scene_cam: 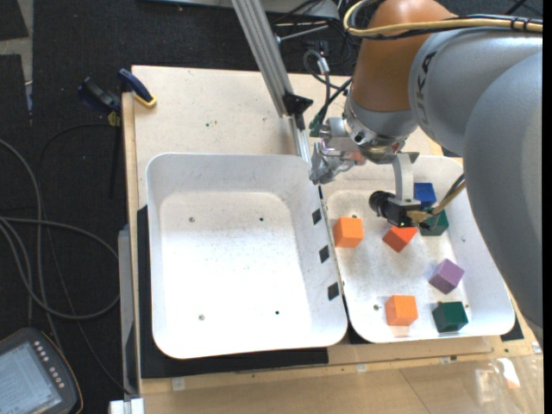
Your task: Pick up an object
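The right bin (373, 270) holds several small blocks. An orange cube (348, 231) lies near its left wall, with a red cube (398, 238) to its right. A blue cube (423, 193) and a dark green block (436, 224) sit at the far right, partly hidden by the arm. Toward the front lie a purple cube (447, 275), a second orange cube (401, 310) and another dark green cube (450, 316). My gripper (323, 171) hangs over the right bin's back left corner, up and left of the first orange cube, with nothing seen between its fingers.
The left bin (157, 175) stands beside the right one, and black markers line the wall between them. A slanted metal bar (263, 50) rises behind the bins. A blue and yellow clamp (116, 95) grips the bench's back left edge.
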Robot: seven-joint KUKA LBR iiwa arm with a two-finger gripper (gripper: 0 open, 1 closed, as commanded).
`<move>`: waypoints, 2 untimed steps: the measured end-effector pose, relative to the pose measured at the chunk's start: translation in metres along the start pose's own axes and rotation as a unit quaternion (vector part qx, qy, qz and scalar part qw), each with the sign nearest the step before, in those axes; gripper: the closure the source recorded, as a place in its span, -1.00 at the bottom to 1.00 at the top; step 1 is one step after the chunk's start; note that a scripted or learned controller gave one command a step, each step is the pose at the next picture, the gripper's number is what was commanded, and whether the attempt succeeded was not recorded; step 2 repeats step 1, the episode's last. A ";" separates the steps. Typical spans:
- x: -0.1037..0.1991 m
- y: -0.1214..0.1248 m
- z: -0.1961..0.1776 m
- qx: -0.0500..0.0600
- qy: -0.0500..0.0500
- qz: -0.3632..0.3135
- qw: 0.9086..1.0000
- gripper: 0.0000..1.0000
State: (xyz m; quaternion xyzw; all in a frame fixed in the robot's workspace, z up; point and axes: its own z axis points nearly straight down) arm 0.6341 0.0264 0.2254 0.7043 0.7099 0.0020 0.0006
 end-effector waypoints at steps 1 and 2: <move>0.052 0.016 0.004 0.000 0.000 0.000 1.000 1.00; 0.052 0.016 0.004 0.000 0.000 0.000 1.000 1.00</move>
